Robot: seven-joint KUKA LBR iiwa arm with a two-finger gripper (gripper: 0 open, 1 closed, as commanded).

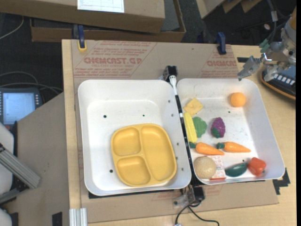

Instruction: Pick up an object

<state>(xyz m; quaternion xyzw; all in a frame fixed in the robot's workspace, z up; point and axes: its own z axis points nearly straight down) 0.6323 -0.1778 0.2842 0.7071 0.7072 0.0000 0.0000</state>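
- Gripper [249,68] hanging off the far right corner of the right bin [269,121], just outside its rim, above the bench and not over any toy.
- Fingers: cannot tell whether spread or closed; too small and blurred at that corner. Nothing visible between them.
- Nearest candidate: orange ball [238,99], just inside the bin's far right corner, lying inward and toward the near edge from the gripper. Round, so no long axis to line up with.
- Further in: yellow wedge [193,106] near the far left corner, corn cob [190,128] along the left wall with its length running far to near, green vegetable [199,126] and purple piece [217,126] mid-bin.
- Along the near edge: two carrots [221,148] lying crosswise, left to right, then a round beige piece [205,166], dark green pepper [236,169], red piece [257,165].
- Left bin [94,126] carrying a yellow divided tray [142,153] toward its near edge; well apart from the gripper.
- Likely call: short reach inward to the ball, well clear of its neighbours.
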